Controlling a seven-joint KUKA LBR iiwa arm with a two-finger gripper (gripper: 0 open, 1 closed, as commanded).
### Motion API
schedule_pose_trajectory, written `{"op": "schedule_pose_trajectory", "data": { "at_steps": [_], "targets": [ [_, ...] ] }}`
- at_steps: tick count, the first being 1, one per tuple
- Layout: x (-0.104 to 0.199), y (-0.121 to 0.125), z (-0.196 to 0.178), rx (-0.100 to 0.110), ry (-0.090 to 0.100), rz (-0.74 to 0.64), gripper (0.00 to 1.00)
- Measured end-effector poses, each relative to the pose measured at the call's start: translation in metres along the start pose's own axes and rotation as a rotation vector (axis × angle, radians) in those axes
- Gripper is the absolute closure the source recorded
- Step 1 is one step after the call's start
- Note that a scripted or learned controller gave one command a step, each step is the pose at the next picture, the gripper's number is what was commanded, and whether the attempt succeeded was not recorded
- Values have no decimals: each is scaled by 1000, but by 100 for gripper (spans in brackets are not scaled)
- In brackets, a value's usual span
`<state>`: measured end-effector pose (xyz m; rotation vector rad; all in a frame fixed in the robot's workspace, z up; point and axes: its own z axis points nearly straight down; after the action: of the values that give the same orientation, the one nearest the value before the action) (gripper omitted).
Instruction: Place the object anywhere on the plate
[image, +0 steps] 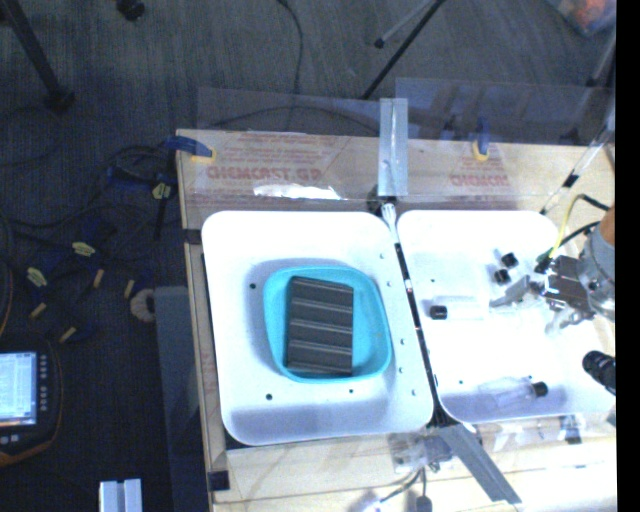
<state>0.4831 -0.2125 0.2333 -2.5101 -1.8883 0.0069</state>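
The fingers (522, 290) hang over the right bin (470, 370); their spread is unclear, with nothing visibly between them. The dark ridged block (320, 325) lies on the blue plate (372, 330) in the left bin (230, 400).

One fixed camera, high above the surface (300, 160), looking down at a slant, both bins in frame, left bin (225, 400) near centre, right bin (460, 230) toward the right edge, floor left of the left bin, moderate distance.
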Motion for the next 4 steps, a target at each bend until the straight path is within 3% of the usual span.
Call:
{"op": "schedule_pose_trajectory", "data": {
  "at_steps": [1, 2, 4],
  "targets": [
    [12, 55, -94, -3, -1, 21, 0],
    [3, 1, -23, 0, 0, 150, 0],
    [2, 1, -69, -3, 3, 266, 0]
  ]
}}
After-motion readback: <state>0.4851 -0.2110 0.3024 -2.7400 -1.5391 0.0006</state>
